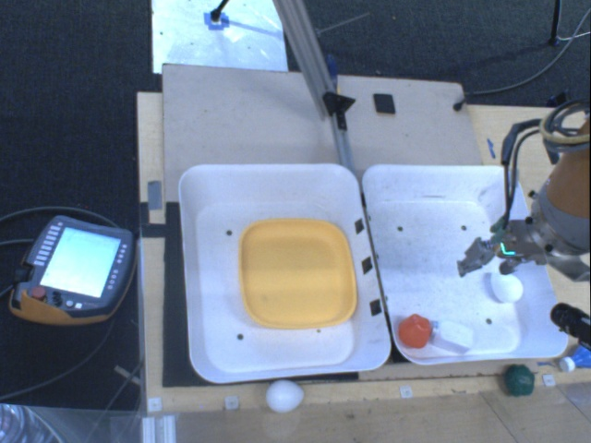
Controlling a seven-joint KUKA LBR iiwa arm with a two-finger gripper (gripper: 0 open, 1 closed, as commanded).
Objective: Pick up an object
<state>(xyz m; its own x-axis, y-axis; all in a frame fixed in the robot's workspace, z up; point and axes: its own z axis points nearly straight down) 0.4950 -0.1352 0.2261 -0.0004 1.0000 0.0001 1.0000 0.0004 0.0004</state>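
Claw (482,258): we cannot tell whether it is open or closed; we see nothing gripped.
Egg (505,288): just right of and below claw.
Ball (416,330): below, leftward, touching a white block (453,336).
Risk: we judge the egg could roll off the fingers.
Room: bare bin floor (420,233) left; rim close beyond egg.

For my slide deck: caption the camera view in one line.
KUKA arm's gripper hovers over the right bin near a white egg-shaped object; yellow plate lies in the left bin.
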